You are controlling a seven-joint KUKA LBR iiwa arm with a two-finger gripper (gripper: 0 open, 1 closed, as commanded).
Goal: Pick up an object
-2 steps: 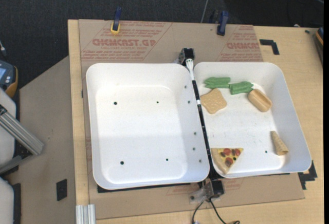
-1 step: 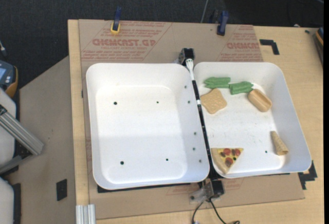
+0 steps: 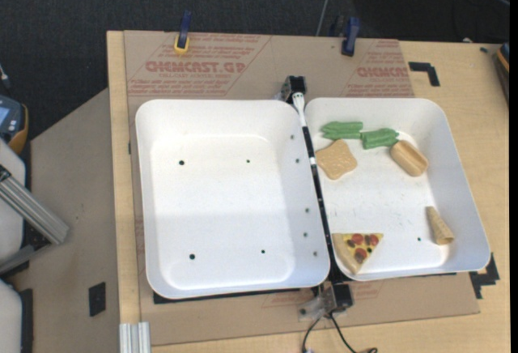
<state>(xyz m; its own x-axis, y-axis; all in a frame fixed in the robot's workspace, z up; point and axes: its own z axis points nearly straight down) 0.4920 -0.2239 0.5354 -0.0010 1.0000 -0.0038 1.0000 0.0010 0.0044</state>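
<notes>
1. Two shallow white plastic bins are sitting side by side on the brown cardboard-covered surface (image 3: 243, 60); the left white bin (image 3: 162, 206) is lying toward the surface's left edge, the right white bin (image 3: 461, 206) toward its right edge, and their inner rims are touching along a dark seam, likely so a thing can be carried straight across.
2. Every candidate thing is lying in the right bin; two green bean-like toy pieces (image 3: 358, 133) are resting near its far edge, the right one just beside a tan bread-roll-shaped toy (image 3: 408, 158).
3. A flat tan toast-shaped toy slice (image 3: 336, 159) is lying against the bin's left wall; a yellow pizza-wedge toy with red dots (image 3: 358, 248) is sitting in the near left corner; a small tan cone-like piece (image 3: 439, 225) is lying near the right wall, well apart from the rest.
4. A blue-and-yellow clamp (image 3: 184, 32) and a dark blue clamp (image 3: 350, 36) are gripping the surface's far edge, presumably pinning the cardboard.
5. The hand's state I cannot tell; no thing is being held, so the pick is not yet begun.
</notes>
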